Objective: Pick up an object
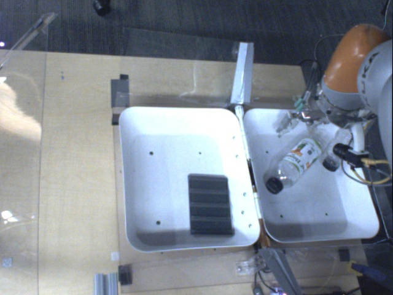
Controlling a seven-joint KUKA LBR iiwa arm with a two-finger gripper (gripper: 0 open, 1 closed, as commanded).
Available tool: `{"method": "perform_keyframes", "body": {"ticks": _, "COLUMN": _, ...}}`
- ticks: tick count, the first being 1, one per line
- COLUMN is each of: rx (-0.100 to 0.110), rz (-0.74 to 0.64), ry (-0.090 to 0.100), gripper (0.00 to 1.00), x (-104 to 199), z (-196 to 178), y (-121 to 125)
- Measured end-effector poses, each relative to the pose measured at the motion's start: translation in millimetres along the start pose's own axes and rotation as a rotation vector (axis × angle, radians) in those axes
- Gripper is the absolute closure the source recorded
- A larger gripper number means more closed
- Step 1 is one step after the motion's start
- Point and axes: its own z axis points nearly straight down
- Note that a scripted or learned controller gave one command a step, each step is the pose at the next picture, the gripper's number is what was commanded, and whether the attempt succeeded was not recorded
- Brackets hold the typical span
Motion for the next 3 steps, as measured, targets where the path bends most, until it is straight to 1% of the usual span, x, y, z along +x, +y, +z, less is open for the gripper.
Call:
{"method": "perform_keyframes", "body": {"ticks": 1, "rx": 0.0, "rz": -0.244, "ry": 0.0, "gripper": 0.0, "x": -26.6, "z": 39.1, "y": -46.9}}
{"method": "perform_keyframes", "body": {"ticks": 2, "rx": -0.004, "rz": -0.344, "ry": 0.0, "gripper": 0.0, "x": -43.9, "z": 37.2, "y": -75.5}}
{"method": "perform_keyframes", "body": {"ticks": 3, "rx": -0.003, "rz": -0.379, "ry": 0.0, "gripper": 0.0, "x": 10.1, "z": 37.3, "y": -97.6}}
